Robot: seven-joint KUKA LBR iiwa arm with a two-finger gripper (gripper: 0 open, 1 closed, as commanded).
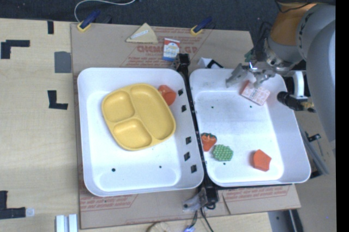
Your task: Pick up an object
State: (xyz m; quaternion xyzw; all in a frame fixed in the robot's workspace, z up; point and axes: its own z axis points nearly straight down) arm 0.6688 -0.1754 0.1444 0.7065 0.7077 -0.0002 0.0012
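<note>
Inventory as I read it from my station.

Left bin (90, 116): a yellow divided plate (138, 115) with three compartments, lying tilted across the middle; an orange piece (168, 95) just beside the plate's upper right rim, partly tucked behind it.

Right bin (240, 116): a small pink-and-white packet (255, 94) near the far right corner; an orange-red strawberry-like item (208, 141) at the near left wall; a green knobbly ball (222, 153) just beside it, touching or nearly so; an orange block (262, 160) near the front right, well apart from the others.

Arm (297, 24): enters from the right, orange band above the wrist. Gripper (252, 74) sits over the far right corner of the right bin, right above the packet. I see its fingers (235, 75) spread apart, nothing between them; I cannot tell whether a fingertip touches the packet.

Table (32, 116): brown cardboard sheet (109, 43) under both bins, a small red-and-white carton (171, 50) and a tan wedge (143, 34) on it behind the bins.
</note>
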